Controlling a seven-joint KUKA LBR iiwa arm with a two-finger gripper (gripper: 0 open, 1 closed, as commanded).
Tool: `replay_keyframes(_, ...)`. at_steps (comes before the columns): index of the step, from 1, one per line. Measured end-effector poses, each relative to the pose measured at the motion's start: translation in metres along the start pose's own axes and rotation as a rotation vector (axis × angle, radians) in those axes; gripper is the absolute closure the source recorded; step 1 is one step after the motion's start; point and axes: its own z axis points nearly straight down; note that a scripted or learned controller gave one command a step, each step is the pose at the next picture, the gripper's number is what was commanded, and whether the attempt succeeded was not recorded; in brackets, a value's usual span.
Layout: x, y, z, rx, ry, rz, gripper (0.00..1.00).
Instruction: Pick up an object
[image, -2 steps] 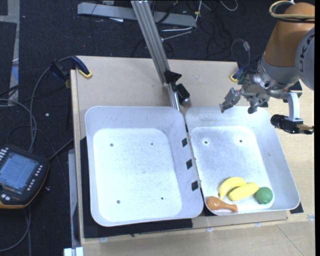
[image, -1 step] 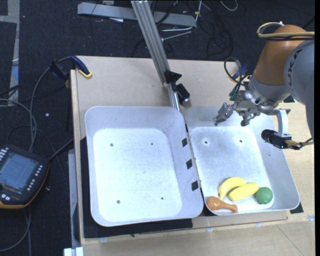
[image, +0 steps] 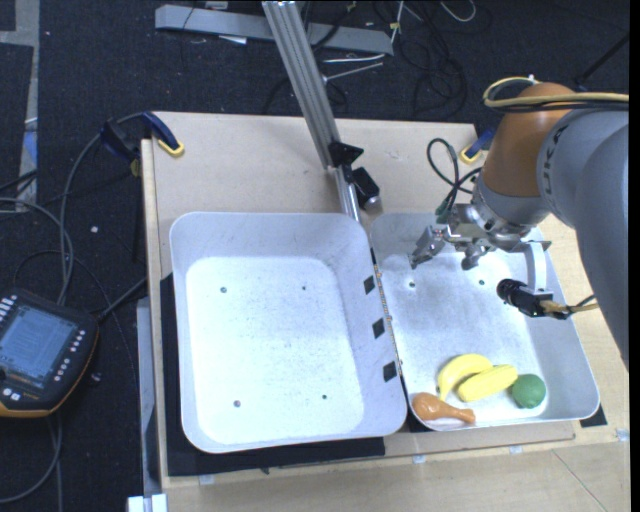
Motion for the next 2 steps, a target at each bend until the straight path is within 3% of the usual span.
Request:
replay_keyframes(1,0.0,0.0,0.029,-0.003,-0.001,0.0,0.0)
replay_keyframes(2,0.0,0.0,0.017,-0.006,-0.001,0.0,1.0)
